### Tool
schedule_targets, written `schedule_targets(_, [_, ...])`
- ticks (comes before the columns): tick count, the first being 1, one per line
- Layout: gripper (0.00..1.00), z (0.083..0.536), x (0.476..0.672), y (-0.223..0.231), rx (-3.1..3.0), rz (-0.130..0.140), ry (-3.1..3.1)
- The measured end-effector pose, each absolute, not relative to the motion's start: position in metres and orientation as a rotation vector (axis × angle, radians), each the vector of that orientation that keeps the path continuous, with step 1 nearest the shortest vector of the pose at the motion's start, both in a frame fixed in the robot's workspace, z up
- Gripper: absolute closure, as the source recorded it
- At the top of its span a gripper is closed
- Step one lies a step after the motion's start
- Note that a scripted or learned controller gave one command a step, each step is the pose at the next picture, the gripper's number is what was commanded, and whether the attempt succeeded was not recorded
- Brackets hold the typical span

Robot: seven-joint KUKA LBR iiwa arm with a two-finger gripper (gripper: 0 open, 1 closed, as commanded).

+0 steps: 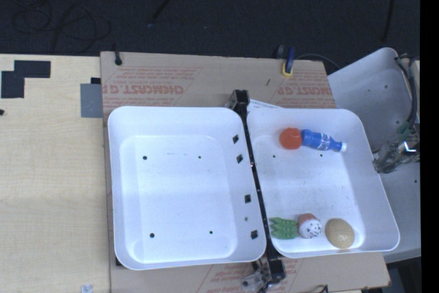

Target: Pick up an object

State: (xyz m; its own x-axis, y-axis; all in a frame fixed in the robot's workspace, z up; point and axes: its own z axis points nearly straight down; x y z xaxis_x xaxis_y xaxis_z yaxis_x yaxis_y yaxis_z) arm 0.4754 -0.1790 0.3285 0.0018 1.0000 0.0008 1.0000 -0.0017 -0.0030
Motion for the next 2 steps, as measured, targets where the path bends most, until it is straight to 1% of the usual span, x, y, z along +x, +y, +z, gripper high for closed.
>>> schedule_targets(1, [1.00, 0.341, 0.476, -0.170, -2.219, 0.000, -2.223])
schedule_targets(2, [1.00, 0.343, 0.476, -0.149, -2.217, 0.001, -2.223])
